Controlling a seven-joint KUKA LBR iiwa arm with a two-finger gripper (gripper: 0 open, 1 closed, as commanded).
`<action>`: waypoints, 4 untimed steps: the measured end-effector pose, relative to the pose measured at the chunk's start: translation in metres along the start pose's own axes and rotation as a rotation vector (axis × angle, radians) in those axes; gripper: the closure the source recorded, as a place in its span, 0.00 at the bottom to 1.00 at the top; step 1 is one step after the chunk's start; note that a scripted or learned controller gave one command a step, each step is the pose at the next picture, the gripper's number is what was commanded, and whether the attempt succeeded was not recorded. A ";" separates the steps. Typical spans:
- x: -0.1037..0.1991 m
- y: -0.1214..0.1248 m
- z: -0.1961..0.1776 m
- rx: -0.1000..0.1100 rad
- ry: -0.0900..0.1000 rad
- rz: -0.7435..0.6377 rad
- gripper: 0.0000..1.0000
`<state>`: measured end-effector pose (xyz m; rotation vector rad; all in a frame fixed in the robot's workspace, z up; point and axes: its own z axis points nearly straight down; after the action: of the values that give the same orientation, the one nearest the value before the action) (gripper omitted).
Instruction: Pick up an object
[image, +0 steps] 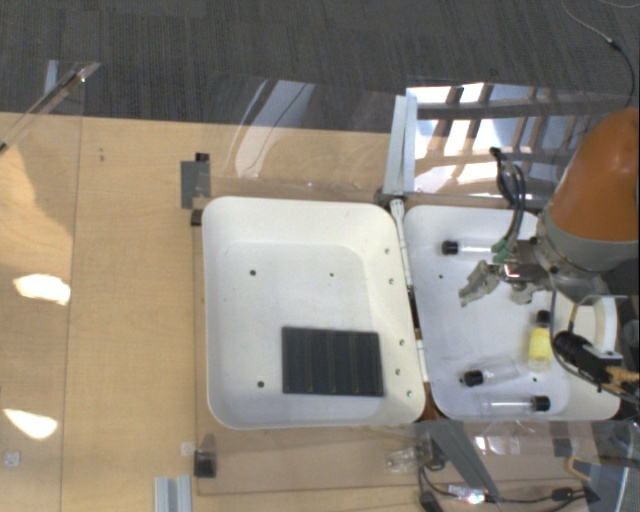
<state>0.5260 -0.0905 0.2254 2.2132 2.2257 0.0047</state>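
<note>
Overhead, the two white bins sit side by side on the wooden bench (100, 300), their inner rims nearly touching along the middle. The left bin (230, 300) has plenty of open floor; a dark ribbed rectangular pad (332, 362) lies flat near its front edge, toward the front right corner, apart from the walls. The right bin (440, 350) is more crowded and partly covered by the arm (600, 190), whose orange band and grey body block the bin's right edge and back right corner.

The gripper (487, 280) hangs over the middle of the right bin, toward its back edge, pointing left. Whether its fingers stand apart or together cannot be told, as the tip is a small grey blur, and nothing can be made out between them.

A clear tube with a black cap (468, 247) lies near the back left corner of that bin. Two more clear capped tubes lie near the front edge: one (487, 377) closer to the left wall, another (515, 405) just in front of it. A small yellow object (540, 346) sits toward the right side, close beside the arm's black cabling, which crowds access from that side.
</note>
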 end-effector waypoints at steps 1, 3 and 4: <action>-0.075 -0.014 0.052 0.000 -0.002 -0.024 0.00; -0.110 -0.023 0.117 -0.013 -0.005 -0.190 1.00; -0.115 -0.015 0.054 -0.004 -0.003 -0.297 1.00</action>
<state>0.5120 -0.2061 0.1709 1.8565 2.5241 0.0050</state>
